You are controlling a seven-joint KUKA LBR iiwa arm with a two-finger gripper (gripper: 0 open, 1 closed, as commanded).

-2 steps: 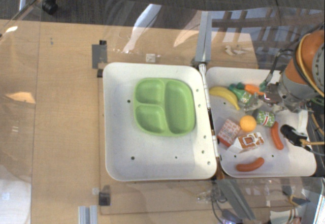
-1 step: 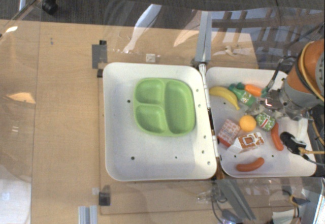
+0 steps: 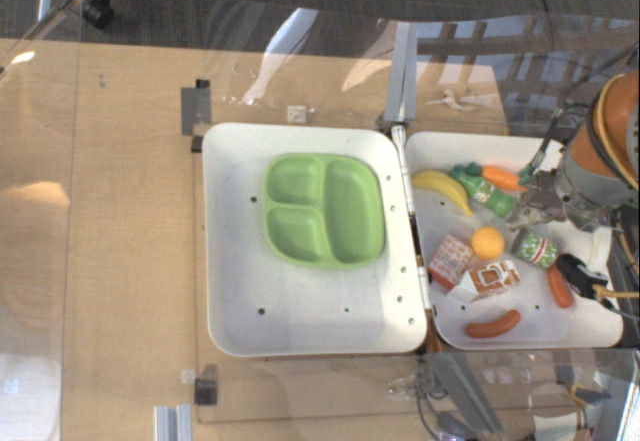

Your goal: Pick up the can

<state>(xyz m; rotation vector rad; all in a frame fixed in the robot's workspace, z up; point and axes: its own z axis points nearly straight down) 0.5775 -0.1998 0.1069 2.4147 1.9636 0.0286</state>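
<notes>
The can [image 3: 536,249], small with green, white and red print, lies on its side in the right bin [image 3: 600,337], right of centre. My gripper [image 3: 538,206] hangs just above and behind it, at the end of the grey arm with the orange band [image 3: 616,124] that comes in from the right. From this slant the gripper sits a short way off the can, and nothing shows in its grasp.
Around the can lie an orange [image 3: 488,243], two small cartons [image 3: 453,258] [image 3: 494,277], a banana [image 3: 443,189], a green bottle [image 3: 480,189], a carrot [image 3: 501,177] and two sausages [image 3: 492,325] [image 3: 560,286]. The left bin [image 3: 300,329] holds a green divided plate [image 3: 326,210].
</notes>
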